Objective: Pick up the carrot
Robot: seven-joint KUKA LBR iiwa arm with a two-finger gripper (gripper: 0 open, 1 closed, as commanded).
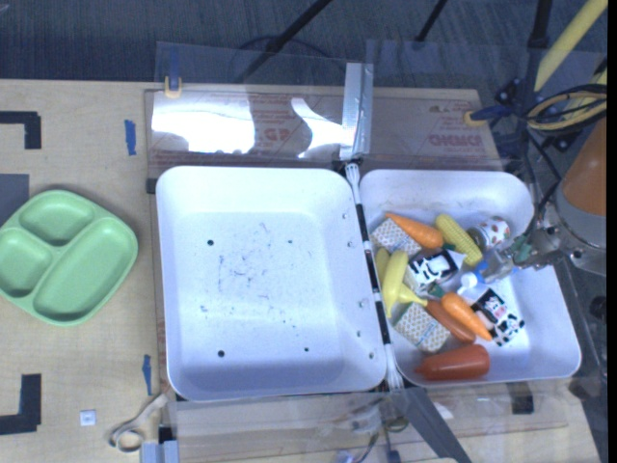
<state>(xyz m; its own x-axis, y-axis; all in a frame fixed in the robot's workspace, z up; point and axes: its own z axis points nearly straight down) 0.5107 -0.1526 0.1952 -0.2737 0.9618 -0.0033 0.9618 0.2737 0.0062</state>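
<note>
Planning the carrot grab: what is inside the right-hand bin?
The right bin holds two carrots, corn, a banana, a red sausage and cow figures. Whatever lies under the pile is hidden.

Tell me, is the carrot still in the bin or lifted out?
In the bin. The carrot lies among the toys in the right bin; gripper hovers nearby.

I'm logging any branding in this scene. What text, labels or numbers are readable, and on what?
Red print on the cardboard behind the right bin: upside down and blurred, not readable.
Red print under the clear sheet behind the left bin: lost in glare.
Nothing else lettered.
</note>
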